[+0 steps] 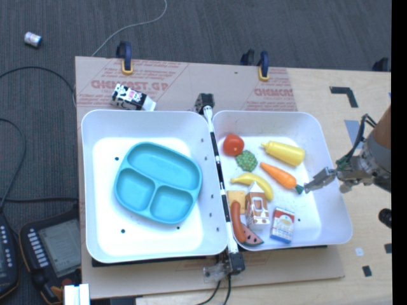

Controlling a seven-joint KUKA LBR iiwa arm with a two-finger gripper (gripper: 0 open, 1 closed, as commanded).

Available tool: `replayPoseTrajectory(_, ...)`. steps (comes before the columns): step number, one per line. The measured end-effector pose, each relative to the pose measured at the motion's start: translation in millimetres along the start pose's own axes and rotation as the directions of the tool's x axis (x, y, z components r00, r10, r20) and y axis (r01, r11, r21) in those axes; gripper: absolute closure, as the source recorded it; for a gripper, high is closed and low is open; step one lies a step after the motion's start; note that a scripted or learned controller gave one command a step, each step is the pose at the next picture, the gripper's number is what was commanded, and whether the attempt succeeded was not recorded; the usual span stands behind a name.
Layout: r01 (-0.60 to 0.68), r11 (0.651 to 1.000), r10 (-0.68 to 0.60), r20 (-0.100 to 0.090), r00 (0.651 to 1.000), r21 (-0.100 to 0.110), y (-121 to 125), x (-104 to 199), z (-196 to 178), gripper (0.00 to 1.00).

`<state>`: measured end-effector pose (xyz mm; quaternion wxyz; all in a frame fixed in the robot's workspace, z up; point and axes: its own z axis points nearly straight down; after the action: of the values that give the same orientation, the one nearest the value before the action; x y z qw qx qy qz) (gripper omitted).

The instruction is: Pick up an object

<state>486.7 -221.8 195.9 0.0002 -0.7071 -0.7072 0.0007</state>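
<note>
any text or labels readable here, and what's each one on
"CHICKOST GP" or close to it, faint red stencilled print, partly blurred: on the tan plywood board behind the left bin; it repeats at behind the right bin.
Small white and orange carton: printed front, too small to read.
Small white and brown box: print unreadable.
Black-and-white patterned block: no legible words.

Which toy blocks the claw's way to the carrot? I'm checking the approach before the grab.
None that I can see. The claw hangs just right of the carrot, at its green tip, with bare floor of the right bin below. The mustard bottle lies farther back.
</note>
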Motion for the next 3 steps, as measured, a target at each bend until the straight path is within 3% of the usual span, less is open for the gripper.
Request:
replayPoseTrajectory(1,-0.001,1.0,0.001,0.001,1.0,-0.003,-2.0,75.7,97.3,0.0)
replayPoseTrajectory(2,0.0,1.0,0.0,0.0,1.0,-0.002,-1.7,76.3,88.0,1.0)
replayPoseTrajectory(3,0.0,1.0,0.0,0.0,1.0,-0.002,-1.8,76.2,88.2,0.0)
